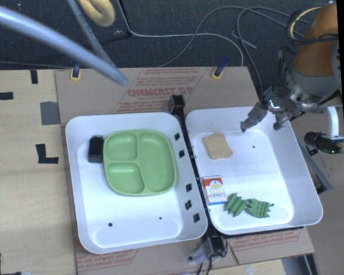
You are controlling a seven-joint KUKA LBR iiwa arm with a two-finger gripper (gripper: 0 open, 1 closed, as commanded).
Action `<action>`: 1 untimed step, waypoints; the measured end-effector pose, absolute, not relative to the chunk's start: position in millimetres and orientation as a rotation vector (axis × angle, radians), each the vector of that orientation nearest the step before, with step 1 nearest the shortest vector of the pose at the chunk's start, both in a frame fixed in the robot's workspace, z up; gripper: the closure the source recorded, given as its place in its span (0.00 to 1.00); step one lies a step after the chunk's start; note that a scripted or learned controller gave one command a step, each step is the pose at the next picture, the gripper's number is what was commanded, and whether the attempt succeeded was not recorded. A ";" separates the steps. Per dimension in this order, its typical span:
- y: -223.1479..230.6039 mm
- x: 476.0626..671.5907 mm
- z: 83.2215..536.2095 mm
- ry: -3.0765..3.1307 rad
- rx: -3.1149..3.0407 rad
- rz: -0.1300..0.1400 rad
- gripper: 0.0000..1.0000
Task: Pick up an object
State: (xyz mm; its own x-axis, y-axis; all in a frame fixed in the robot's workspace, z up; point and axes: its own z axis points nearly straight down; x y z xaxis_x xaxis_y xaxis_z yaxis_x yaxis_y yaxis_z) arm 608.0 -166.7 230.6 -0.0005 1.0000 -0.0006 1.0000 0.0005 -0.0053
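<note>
Camera view: open gripper (266, 116) over right bin (292, 172) rim, near bread (217, 146).

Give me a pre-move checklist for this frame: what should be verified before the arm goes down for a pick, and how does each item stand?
1. Gripper carries nothing: ok, its two fingers stand spread with nothing between them.
2. Gripper is above a target: not ok, it sits over the right bin near its upper rim, apart from every item.
3. Targets lie free: ok, the tan bread slice lies alone; the small red-and-white packet and the green pea pods lie near each other.
4. Left bin contents: ok, the green divided plate and black block lie apart from the gripper.
5. Height above bin floor: cannot tell.
</note>
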 end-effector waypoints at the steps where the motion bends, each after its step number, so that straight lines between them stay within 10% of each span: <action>1: -163.0 609.3 186.1 -2.220 -2.217 0.007 0.00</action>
